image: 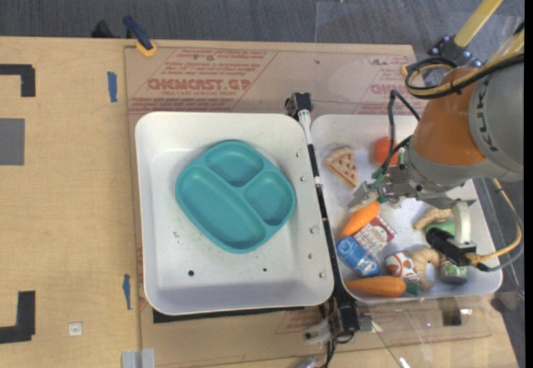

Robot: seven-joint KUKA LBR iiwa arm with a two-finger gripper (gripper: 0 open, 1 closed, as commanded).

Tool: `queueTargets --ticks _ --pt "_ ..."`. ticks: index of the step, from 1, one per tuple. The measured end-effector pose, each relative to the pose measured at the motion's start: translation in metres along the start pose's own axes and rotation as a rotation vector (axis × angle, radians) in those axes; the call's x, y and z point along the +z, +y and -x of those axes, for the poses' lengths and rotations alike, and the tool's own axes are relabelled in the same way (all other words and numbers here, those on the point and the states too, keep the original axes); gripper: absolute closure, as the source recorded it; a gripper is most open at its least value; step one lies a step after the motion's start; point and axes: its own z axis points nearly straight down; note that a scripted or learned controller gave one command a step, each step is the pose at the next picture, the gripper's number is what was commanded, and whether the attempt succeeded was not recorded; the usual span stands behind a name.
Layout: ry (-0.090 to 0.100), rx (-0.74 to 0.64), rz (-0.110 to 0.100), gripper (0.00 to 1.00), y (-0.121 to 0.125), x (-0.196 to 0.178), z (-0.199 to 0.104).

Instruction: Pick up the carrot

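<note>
The gripper (376,190) hangs low in the right bin (331,131), its fingers just above the carrot (361,218); whether they are spread or closed I cannot tell. A second carrot-like piece (376,285) lies nearer, by the bin's near wall

Claw (376,191) just above carrot (360,218) in right bin (329,129); teal plate (236,195) in left bin (158,216).

Orange carrot (361,219) lying tilted in the right bin (487,279), among clutter
</note>
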Motion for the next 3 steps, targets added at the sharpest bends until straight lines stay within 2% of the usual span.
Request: queueTargets --ticks 1,2,3 --pt "-0.001 0.003 0.004 1.0 0.001 -0.009 0.0" --pt "-0.002 0.018 0.019 1.0 -0.042 0.003 0.006" --pt "0.002 0.4 0.0 1.0 0.027 -0.091 -0.049"
